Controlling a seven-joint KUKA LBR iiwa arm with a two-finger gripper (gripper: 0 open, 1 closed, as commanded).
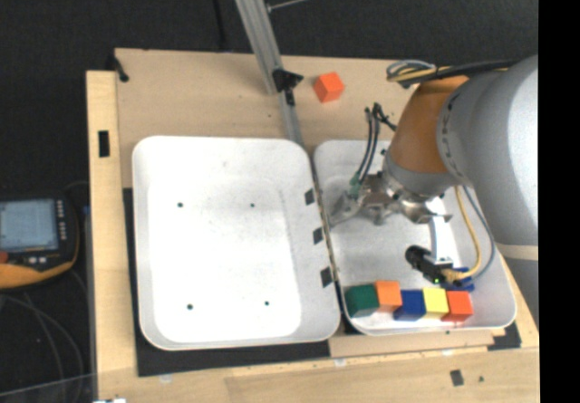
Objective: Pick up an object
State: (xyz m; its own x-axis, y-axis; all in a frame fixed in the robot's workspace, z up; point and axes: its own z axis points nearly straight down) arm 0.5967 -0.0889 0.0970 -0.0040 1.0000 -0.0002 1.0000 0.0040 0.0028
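Observation:
A row of small blocks lies along the near wall of the right bin point(337, 157): a green block point(361, 299), an orange block point(388, 293), a blue block point(410, 302), a yellow block point(436, 302) and a red-orange block point(459, 303). My gripper point(353, 202) hangs low over the left part of this bin, close to its left wall and well behind the blocks. The grey arm with its orange band covers the bin's far right corner. Nothing shows in the gripper.
The left bin point(222, 238) stands beside the right one. An orange cube point(328, 87) rests on the bench behind the bins, next to a slanted metal pole point(258, 21). Cables hang from the wrist over the right bin's right side.

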